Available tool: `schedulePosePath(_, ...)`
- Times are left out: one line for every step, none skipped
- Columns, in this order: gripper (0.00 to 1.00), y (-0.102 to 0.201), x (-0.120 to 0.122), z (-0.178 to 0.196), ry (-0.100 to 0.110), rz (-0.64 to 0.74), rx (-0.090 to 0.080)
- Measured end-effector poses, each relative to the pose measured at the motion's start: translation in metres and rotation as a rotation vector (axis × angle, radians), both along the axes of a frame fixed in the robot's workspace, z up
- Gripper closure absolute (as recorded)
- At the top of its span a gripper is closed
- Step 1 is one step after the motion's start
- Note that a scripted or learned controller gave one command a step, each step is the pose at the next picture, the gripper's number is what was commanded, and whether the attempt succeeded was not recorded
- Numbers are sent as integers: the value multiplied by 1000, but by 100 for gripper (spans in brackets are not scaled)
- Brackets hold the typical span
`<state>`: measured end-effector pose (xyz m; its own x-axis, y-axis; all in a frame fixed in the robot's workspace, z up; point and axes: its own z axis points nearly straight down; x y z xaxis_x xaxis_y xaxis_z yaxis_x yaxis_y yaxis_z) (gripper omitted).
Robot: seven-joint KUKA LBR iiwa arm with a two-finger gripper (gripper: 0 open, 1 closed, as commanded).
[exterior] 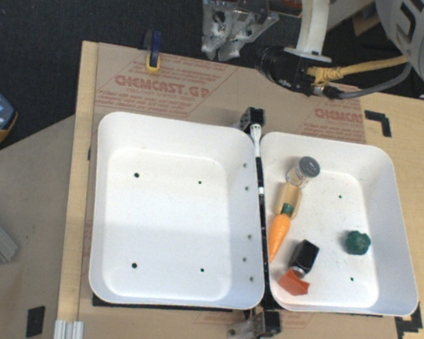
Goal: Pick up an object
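Fingers (pixel 227 48) hang beyond the counter's far edge, seemingly spread, pinching nothing. Objects lie in right bin (pixel 392 221): carrot (pixel 278 234), bottle (pixel 298 178), black block (pixel 304 256), green ball (pixel 357 242). Approach not begun; next move calls for descent over one.

White bins (pixel 107 189), orange carrot (pixel 278 234), dark green ball (pixel 357 242), black block (pixel 304 255), possibly red wedge (pixel 295 283)

Brown cardboard-topped bench (pixel 404 137) bearing two white bins (pixel 115 190), side by side.
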<state>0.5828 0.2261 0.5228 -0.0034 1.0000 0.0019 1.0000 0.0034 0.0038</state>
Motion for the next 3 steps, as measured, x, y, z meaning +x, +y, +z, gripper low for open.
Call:
schedulePosePath(100, -2, 11, 13, -1, -3, -1)
schedulePosePath(100, -1, 11, 24, -2, -2, 0)
schedulePosePath(100, -2, 23, 11, 4, -4, -3)
